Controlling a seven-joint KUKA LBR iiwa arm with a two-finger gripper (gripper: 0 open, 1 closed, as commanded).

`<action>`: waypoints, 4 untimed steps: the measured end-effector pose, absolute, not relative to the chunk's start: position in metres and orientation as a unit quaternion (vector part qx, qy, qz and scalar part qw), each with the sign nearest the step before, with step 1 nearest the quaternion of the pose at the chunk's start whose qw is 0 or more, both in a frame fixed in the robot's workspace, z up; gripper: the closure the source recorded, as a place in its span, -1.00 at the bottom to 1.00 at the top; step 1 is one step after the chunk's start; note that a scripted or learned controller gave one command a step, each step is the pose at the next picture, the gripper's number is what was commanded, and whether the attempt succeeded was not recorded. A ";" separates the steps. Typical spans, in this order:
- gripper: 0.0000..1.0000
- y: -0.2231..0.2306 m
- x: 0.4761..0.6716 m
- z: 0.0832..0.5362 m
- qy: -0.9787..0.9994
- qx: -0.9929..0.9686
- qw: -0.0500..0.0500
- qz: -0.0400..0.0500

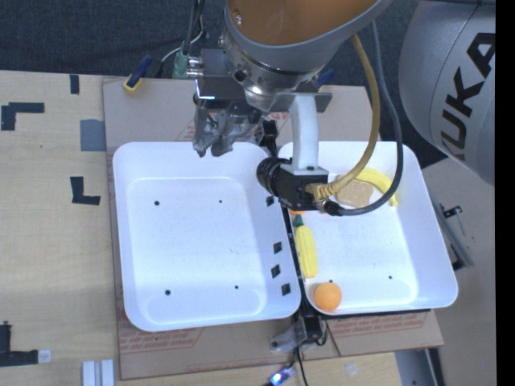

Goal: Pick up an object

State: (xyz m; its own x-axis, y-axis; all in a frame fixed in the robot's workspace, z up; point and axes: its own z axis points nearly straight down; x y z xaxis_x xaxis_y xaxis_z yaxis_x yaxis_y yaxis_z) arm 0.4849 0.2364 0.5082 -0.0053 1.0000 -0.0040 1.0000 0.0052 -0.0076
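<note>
The pincer [216,139] is seen over the left bin's [193,312] 12 o'clock rim; nothing is seen betw. its tips, and whether they are spread cannot be told. Candidate objs lie in the right bin [418,288]: a corn cob [306,249] along the 9 o'clock wall, an orange ball [327,296] at approx. 7 o'clock, a banana [376,182] at 12 o'clock. The cob is judged best: approach from above, tips set across its short axis, wall clearance to be checked.

White bins [193,312]; yellow corn cob [306,249]; orange ball [327,297]; yellow banana [378,182]; tan disc [354,193].
</note>
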 end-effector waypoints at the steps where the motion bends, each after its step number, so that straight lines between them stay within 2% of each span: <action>1: 1.00 0.148 0.544 0.533 -0.704 -0.710 -0.001 0.002; 2: 1.00 0.239 0.494 0.440 -0.711 -0.703 0.004 0.008; 3: 1.00 0.235 0.485 0.538 -0.708 -0.706 -0.001 -0.002; 4: 1.00 0.234 0.485 0.532 -0.708 -0.707 0.001 0.004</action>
State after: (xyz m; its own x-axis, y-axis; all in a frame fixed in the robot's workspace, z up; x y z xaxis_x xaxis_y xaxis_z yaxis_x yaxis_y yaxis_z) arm 0.4853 0.2344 0.5316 -0.0016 1.0000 -0.0037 1.0000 0.0016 -0.0062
